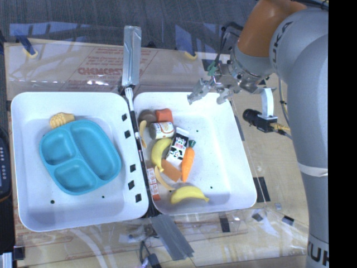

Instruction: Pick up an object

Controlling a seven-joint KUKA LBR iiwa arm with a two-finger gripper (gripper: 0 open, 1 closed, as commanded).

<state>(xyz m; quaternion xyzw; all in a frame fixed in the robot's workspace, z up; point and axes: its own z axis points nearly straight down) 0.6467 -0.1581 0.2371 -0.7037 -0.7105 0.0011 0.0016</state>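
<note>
My gripper [208, 94] hangs over the far edge of the right bin [223, 149], its two fingers spread apart with nothing between them. Below and left of it lies a pile of toy food: a carrot [188, 162], a banana [189, 194] near the front, another banana [160, 151], a black-and-white carton [178, 145], a small can with an orange lid [163, 115] and a brown round piece [146, 116]. The gripper is clear of the pile, up and to its right.
The left bin [33, 200] holds a blue divided plate [80, 156] and a yellow corn piece [61, 119] at the plate's far corner. A grey divider strip [131, 54] runs between the bins at the back. The arm fills the right side.
</note>
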